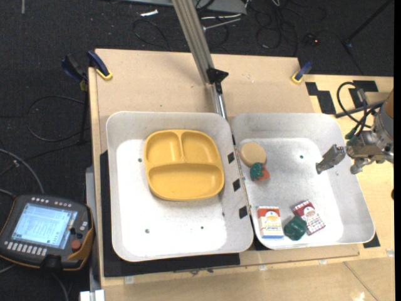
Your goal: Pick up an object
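Claw (336, 160) hovering over right bin (294, 130) near its right edge, fingers' state unclear, gripping nothing visible, small objects (291, 221) lying along bin's near edge, yellow plate (184, 165) sitting in left bin (125, 187)

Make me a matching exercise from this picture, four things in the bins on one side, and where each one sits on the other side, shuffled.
Things:
1. yellow divided plate
2. tan round piece
3. white and red box
4. tool

Places:
A. right bin, near the front edge, beside a green block
B. over the right bin's right side
C. left bin
D. right bin, near its left wall, just above a small green and red item

Pairs: 1-C, 2-D, 3-A, 4-B
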`<state>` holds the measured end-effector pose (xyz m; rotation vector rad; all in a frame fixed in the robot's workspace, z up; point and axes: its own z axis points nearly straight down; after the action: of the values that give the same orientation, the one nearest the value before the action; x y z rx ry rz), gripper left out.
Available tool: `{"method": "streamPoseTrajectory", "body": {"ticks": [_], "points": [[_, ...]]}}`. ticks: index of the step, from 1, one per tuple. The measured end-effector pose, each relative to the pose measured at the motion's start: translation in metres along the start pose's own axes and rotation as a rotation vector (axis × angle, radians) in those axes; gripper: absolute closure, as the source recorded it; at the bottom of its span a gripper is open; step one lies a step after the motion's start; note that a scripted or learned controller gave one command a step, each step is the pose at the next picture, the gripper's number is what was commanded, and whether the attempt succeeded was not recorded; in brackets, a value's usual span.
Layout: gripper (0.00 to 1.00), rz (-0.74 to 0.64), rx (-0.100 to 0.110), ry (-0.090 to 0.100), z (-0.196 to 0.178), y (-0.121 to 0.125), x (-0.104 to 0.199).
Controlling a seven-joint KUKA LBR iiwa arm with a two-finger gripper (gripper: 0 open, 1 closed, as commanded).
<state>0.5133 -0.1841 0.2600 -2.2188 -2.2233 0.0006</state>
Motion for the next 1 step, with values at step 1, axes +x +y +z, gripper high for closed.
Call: {"method": "streamPoseTrajectory", "body": {"ticks": [1], "points": [[0.0,0.0,0.0,0.0,-0.0001,0.0,0.0]]}}
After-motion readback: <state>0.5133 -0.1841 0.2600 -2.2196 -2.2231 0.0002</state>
